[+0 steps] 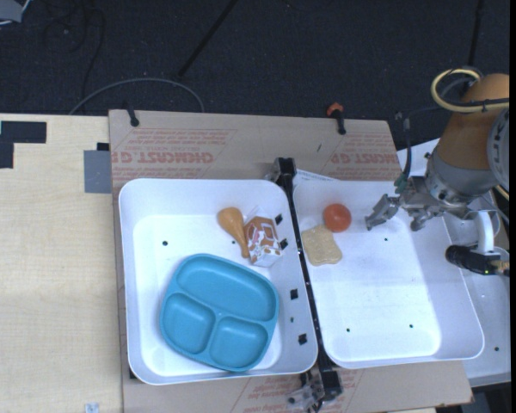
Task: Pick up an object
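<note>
Dark carpet with loose cables lies behind the table, where your two white bins sit side by side on cardboard. Your hand hangs over the right bin near its 1 o'clock corner, its grey fingers spread fairly wide with nothing between them. The likeliest target, to my eye, is the small red-orange ball, which rests at about 11 o'clock in that bin, near the hand and at its 9 o'clock, apart from it. Just below the ball, close enough that you can't tell whether they touch, lies a pale tan slice of bread. To grasp well, carry the hand toward 9 o'clock until the ball sits midway between the fingers, then descend straight and close gently; a round thing will probably roll if one finger meets it first. Keep clear of the divider between the bins. Over in the left bin you have a blue divided plate, a small wooden spoon-like piece and a brown-and-white wrapper.
</note>
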### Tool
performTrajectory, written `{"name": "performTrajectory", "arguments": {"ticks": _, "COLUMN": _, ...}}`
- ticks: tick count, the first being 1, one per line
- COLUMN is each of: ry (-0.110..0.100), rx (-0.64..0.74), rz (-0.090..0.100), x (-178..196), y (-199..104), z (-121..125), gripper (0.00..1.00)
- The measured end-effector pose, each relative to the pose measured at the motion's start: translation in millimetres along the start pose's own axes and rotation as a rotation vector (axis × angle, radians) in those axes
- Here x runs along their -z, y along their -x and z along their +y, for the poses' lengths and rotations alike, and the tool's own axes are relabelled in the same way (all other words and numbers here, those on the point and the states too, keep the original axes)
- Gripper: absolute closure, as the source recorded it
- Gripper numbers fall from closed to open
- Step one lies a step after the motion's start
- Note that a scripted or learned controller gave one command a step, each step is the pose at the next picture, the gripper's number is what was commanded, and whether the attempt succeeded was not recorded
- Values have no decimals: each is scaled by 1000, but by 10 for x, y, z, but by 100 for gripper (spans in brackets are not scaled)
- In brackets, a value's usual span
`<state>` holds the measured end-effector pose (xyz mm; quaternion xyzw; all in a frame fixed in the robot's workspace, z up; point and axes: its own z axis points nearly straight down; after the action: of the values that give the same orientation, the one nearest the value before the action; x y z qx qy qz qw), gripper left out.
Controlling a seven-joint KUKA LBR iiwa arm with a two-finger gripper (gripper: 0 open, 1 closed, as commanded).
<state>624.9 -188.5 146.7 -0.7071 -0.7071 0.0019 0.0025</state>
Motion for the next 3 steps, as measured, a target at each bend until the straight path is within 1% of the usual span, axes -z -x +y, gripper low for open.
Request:
{"name": "performTrajectory", "arguments": {"ticks": 1, "ry": -1, "rx": 0, "rz": 1, "x": -538, "y": -14, "z": -7, "gripper": 0}}
{"name": "performTrajectory", "arguments": {"ticks": 2, "ry": 3, "rx": -1, "rz": 0, "x": -403, "y": -6, "z": 3, "gripper": 100}}
{"name": "performTrajectory", "arguments": {"ticks": 3, "ry": 8, "rx": 1, "rz": -2, "x": 228, "y": 12, "z": 25, "gripper": 100}}
